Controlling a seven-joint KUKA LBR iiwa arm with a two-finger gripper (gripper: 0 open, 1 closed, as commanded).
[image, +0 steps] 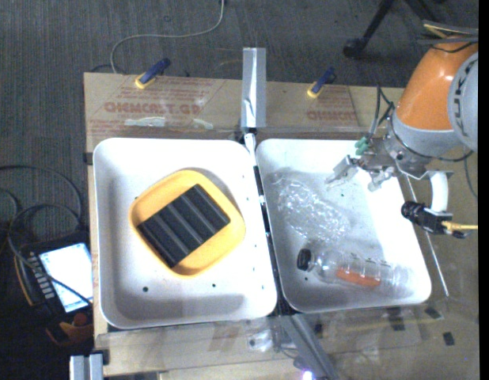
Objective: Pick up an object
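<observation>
From my remote station I log: surface of brown board with two blue-and-yellow clamps, on dark carpet; chair legs at top.

Left bin: yellow tray with black ribbed insert.

Right bin: clear plastic bottle lying flat, long axis roughly left-right, dark cap pointing left; crumpled clear plastic beside it.

Gripper: over the right bin's upper edge, nothing in it, fingers spread.

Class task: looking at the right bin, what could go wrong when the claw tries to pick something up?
1. The clear plastic bottle with a black cap lies on its side, so it may roll away.
2. The crumpled clear plastic wrap is see-through and flimsy, so the claw could close on nothing.
</observation>
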